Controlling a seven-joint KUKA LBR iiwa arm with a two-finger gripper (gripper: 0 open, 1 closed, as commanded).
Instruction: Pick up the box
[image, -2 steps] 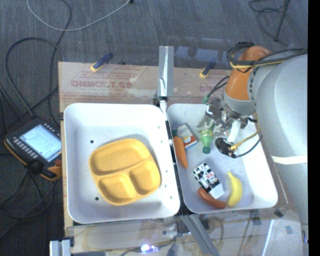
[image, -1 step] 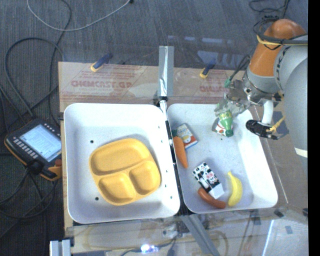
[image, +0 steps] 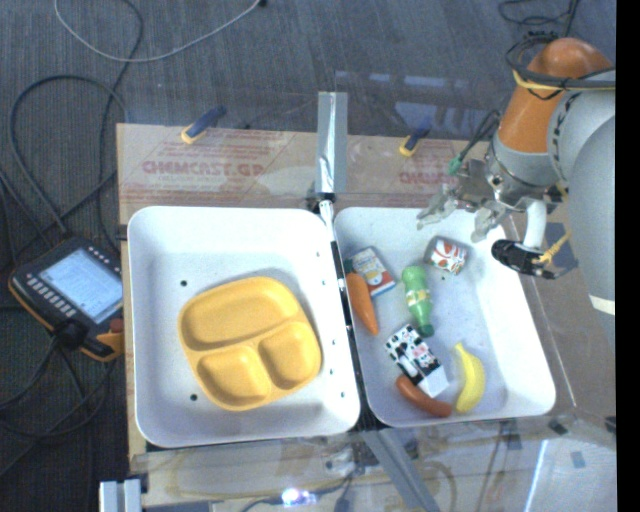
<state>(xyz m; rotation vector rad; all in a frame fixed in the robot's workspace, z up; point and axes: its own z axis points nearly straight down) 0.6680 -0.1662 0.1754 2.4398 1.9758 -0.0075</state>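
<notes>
A small red, white and blue box (image: 370, 271) lies in the right bin (image: 520, 330), near its left wall. A black-and-white cow-patterned carton (image: 412, 352) lies nearer the front of the same bin. My gripper (image: 460, 212) hangs over the bin's far right part, just above and behind a small round can (image: 447, 255). Its fingers are spread open with nothing between them. It is well apart from both boxes.
An orange carrot (image: 362, 303), a green bottle (image: 417, 298), a yellow banana (image: 468, 377) and a red sausage (image: 420, 397) also lie in the right bin. The left bin (image: 160, 240) holds a yellow divided plate (image: 250, 342). A handheld pendant (image: 65, 285) lies left of the bench.
</notes>
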